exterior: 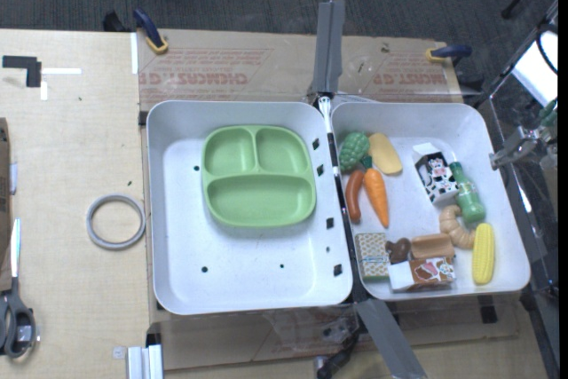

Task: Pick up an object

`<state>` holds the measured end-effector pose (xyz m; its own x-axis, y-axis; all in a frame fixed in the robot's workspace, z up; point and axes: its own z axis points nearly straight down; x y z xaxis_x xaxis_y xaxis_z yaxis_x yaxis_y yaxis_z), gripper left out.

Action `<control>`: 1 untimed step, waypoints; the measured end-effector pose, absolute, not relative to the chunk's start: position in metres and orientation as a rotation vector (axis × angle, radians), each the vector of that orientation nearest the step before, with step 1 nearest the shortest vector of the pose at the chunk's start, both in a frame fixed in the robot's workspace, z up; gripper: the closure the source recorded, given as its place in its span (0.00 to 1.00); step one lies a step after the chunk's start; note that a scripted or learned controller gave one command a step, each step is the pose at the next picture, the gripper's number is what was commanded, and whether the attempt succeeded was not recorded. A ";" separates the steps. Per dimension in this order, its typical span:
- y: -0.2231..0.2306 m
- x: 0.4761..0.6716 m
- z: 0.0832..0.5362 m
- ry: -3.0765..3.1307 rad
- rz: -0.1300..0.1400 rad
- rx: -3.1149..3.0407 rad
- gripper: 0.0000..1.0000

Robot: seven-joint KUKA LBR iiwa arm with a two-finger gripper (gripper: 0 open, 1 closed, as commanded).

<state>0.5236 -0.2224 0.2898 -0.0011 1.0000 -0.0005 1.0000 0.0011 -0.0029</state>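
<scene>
The right bin (497, 146) holds a heap of toy food. A green broccoli (355, 151) and a pale yellow piece (385, 153) lie near its back left. An orange carrot (376, 195) rests beside a red sausage-like piece (354, 193). A cow-print carton (435, 176) and a green bottle (468, 198) sit toward the right wall. Yellow corn (483, 253), a tan knobbly piece (456, 226), a brown bun (432, 244) and small boxes (372, 255) crowd the front.
The left bin (177, 271) bears a green divided plate (259, 176). A tape ring (116, 220) and scissors (16, 315) lie on the wooden bench at left. Clamps (151, 31) sit at the back. A metal stand (524, 146) rises by the right bin.
</scene>
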 end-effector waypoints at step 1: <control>-0.222 0.477 0.158 -2.087 0.003 -2.344 0.00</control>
